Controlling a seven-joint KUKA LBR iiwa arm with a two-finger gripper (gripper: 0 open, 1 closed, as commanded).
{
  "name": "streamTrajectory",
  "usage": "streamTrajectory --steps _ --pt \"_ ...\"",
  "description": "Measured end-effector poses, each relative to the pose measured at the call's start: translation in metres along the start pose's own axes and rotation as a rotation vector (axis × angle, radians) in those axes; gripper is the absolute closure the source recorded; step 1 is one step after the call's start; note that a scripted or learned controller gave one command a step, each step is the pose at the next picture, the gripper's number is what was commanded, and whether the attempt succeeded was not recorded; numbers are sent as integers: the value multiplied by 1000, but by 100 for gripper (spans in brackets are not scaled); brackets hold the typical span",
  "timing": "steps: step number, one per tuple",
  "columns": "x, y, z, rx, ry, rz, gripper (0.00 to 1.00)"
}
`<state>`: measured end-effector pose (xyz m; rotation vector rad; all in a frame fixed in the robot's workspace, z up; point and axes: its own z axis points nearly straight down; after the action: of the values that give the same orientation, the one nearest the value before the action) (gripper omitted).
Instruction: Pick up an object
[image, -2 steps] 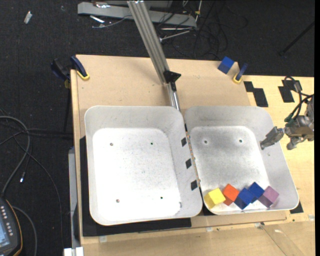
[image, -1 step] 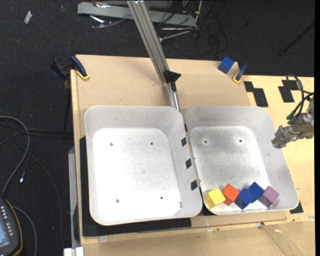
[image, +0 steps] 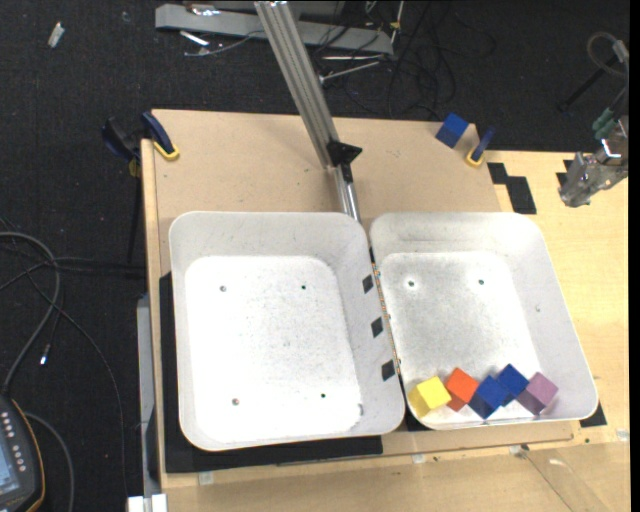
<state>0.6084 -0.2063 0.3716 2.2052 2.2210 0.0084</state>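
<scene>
Several small cubes lie in a row along the near edge of the right bin: a yellow cube, an orange cube, a blue cube and a purple cube. They touch or nearly touch one another. My gripper hangs at the far right, above the bench and outside the right bin's back right corner, well away from the cubes. It is small and blurred, and I see nothing in it.
The left bin sits beside the right one. A slanted metal pole crosses the back of the bench. Another blue cube rests on the bench near a yellow-tipped clamp. A second clamp sits at the back left.
</scene>
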Motion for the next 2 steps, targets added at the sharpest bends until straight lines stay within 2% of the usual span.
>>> streamTrajectory --steps 1,2 --pt "30 28 -69 1 2 0 100" --pt "28 27 -64 12 3 4 0"
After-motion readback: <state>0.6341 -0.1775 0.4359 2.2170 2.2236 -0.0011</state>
